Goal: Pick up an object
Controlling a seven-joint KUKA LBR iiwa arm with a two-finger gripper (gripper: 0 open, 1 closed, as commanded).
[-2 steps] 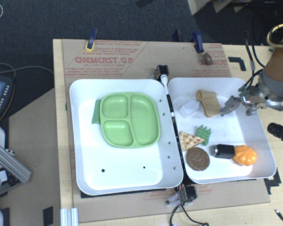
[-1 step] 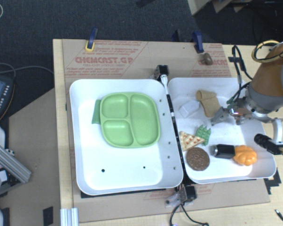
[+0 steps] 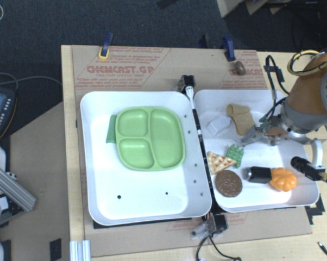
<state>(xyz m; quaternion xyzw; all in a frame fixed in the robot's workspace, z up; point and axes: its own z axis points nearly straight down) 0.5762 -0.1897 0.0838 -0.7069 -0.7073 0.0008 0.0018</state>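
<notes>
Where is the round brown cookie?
The round brown cookie lies in the right bin, near its front-left corner, just below the waffle piece and left of the black block.

The brown protective paper (image 3: 169,64) covering the bench top bears red print reading "CHEMCAST GP" (the smaller red lines above and beside it are too fine to read).

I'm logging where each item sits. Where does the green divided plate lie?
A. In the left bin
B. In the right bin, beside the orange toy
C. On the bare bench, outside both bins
A: the green divided plate lies flat inside the left bin.
</notes>
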